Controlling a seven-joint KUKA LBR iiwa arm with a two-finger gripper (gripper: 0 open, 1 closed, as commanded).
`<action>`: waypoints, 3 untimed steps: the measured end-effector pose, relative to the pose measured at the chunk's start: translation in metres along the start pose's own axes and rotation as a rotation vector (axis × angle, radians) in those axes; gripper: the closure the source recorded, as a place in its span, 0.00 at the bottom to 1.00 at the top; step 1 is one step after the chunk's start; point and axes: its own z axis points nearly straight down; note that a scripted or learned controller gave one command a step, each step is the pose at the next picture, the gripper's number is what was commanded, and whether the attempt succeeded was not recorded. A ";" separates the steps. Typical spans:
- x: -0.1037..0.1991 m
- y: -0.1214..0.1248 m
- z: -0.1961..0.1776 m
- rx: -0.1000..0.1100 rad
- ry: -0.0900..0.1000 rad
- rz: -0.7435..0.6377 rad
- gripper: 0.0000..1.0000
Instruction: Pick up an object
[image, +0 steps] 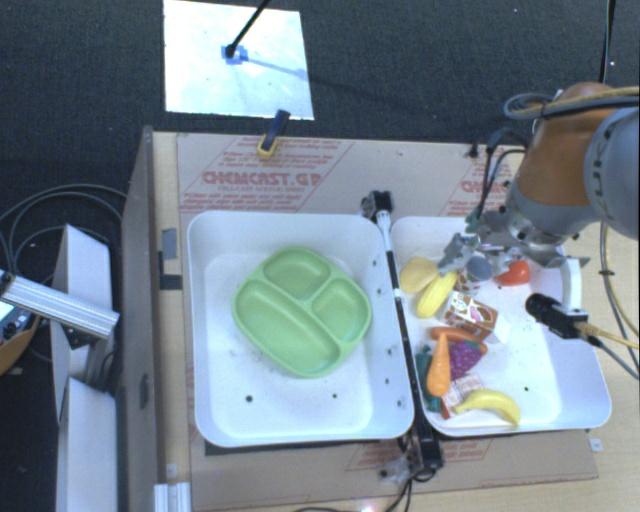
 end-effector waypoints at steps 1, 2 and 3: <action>0.000 0.014 0.056 -0.014 -0.003 0.001 0.00; -0.001 0.016 0.062 -0.022 -0.005 0.001 0.00; -0.001 0.017 0.065 -0.023 -0.005 0.001 0.00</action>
